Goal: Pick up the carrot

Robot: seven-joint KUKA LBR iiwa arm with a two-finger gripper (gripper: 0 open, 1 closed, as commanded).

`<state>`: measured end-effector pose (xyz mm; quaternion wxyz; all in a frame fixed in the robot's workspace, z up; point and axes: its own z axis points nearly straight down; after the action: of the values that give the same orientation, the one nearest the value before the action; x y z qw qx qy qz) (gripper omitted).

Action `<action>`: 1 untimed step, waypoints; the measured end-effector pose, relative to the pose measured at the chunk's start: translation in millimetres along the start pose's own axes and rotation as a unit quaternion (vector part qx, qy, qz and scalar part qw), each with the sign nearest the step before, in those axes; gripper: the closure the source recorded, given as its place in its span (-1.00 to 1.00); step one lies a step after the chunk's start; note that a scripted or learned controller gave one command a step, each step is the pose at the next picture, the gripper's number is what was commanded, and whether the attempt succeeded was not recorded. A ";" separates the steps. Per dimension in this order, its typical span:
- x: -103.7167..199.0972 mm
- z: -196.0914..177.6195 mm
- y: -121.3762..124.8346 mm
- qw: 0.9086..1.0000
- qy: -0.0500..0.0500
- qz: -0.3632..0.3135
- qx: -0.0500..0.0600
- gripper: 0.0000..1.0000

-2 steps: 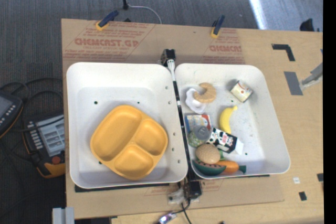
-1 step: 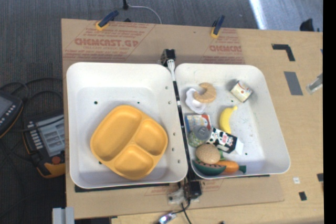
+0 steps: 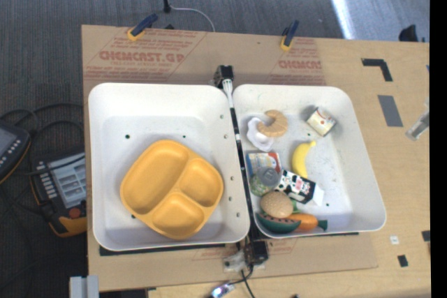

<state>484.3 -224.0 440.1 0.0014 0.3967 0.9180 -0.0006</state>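
Observation:
The carrot (image 3: 305, 222) is orange with a green stub at its right end. It lies flat in the right bin (image 3: 363, 178), against the front wall near the front left corner. Its left end touches a dark green curved toy (image 3: 274, 225), and a brown bun (image 3: 276, 204) sits just behind that. A black-and-white patterned carton (image 3: 297, 187) lies just behind the carrot.
The right bin also holds a banana (image 3: 301, 158), a tan doughnut (image 3: 274, 123), a white cup (image 3: 259, 139), a small white and red box (image 3: 320, 121) and a bluish packet (image 3: 263, 166). A yellow divided plate (image 3: 172, 186) fills the left bin (image 3: 105, 122). A small grey part (image 3: 419, 128) pokes in at the right edge.

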 end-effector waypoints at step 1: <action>-0.1 -21.0 0.0 0.999 -0.001 -0.035 0.000 -1.00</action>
<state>484.4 -224.0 461.2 0.0021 0.3644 0.9313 -0.0007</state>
